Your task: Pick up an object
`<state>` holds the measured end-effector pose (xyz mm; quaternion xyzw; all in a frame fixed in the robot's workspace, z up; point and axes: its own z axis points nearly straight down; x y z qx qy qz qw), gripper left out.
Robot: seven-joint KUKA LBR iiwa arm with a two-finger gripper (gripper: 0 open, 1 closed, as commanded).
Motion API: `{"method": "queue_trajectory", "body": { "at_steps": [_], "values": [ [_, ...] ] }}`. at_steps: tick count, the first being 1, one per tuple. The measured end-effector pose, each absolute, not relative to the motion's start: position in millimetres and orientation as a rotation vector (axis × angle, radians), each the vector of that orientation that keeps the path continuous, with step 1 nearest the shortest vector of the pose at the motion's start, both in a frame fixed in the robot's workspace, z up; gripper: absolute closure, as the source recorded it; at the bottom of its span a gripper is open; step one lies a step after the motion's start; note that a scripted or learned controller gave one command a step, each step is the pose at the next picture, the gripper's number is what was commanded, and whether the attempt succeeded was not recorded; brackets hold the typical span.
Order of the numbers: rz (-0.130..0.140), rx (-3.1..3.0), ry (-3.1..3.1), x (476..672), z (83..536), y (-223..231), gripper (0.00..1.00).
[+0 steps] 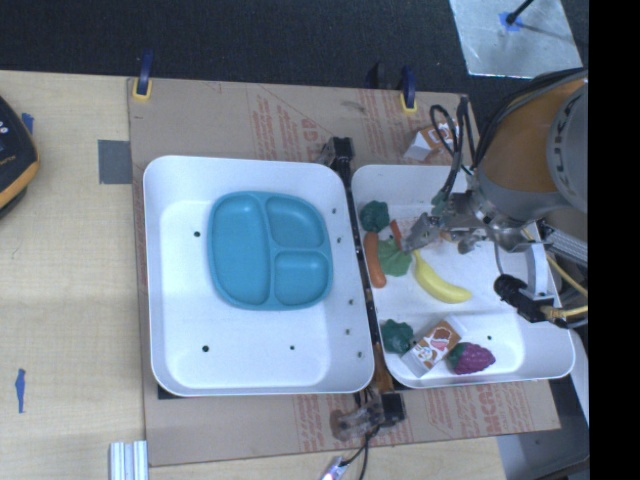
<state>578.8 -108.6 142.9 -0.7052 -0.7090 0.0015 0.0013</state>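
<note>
The grey two-finger gripper (425, 230) hangs low over the right white bin (535, 363), near the yellow plastic banana (440, 282) (likely its target); whether the jaws are open, I cannot tell.

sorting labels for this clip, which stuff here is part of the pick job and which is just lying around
Part of the job:
- grey arm's two-finger gripper, over the right bin
- right white bin
- yellow toy banana
- orange toy carrot
- purple toy berry cluster
- small printed carton

Just lying about:
- blue divided plastic plate in the left white bin
- blue clamps on the board edge
</note>
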Motion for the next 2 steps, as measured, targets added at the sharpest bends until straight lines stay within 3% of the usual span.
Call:
{"method": "queue_trajectory", "body": {
  "at_steps": [1,2],
  "values": [
    [0.005,-2.215,-2.225,563.5,97.6,-127.0,0.00],
    [0.007,-2.212,-2.227,563.7,108.0,-127.9,1.00]
  ]
}}
